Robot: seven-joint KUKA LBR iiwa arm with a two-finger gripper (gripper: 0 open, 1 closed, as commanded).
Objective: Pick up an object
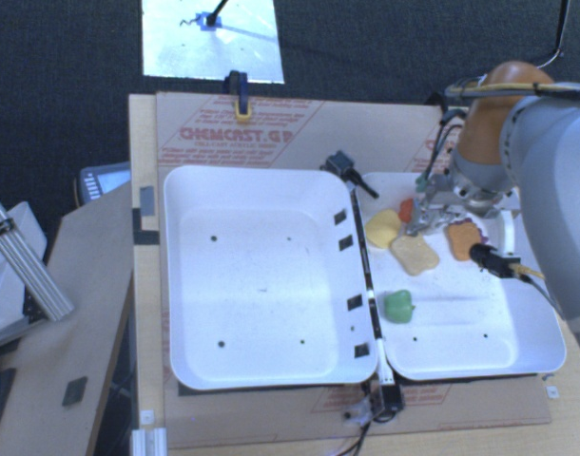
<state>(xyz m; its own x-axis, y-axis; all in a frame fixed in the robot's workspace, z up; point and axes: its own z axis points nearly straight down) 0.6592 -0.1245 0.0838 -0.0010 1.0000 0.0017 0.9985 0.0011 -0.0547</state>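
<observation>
The right bin [480, 350] holds several small items: a yellow piece [382, 227], a tan bread-like slice [415, 254], an orange piece [462, 240], a small red-orange bit [405, 207] and a green pepper-like toy [397, 306]. My gripper [423, 220] reaches down into the back of this bin. Its tip sits between the yellow piece and the orange piece, just above the tan slice. I see nothing lifted off the bin floor.
The left bin [176, 283] lies beside the right one, with black clips [355, 302] along the shared wall. A black and yellow cable end [494, 260] hangs near the orange piece. The arm's grey body [556, 188] overhangs the right bin's far right side.
</observation>
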